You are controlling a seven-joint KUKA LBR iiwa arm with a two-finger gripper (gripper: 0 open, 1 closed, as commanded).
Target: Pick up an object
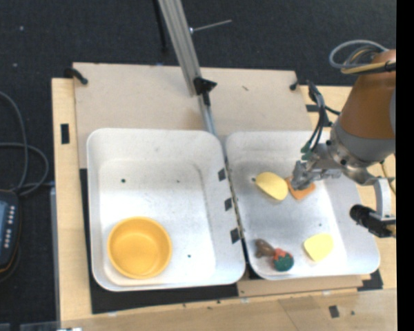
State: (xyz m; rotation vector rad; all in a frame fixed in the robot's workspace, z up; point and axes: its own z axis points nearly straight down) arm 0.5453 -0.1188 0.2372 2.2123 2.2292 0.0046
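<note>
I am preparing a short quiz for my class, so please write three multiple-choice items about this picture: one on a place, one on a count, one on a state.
1. Where is the yellow bowl?
A. Left bin, near corner
B. Right bin, centre
C. On the bare bench

2. How many pale yellow pieces lie in the right bin?
A. One
B. Two
C. Four

3. How does the bowl stand?
A. Upside down
B. On its side
C. Upright, opening upward

Key:
1. A, it rests in the left bin at its near-left corner.
2. B, one piece beside the gripper, one nearer the front.
3. C, its hollow inside is visible.
</note>
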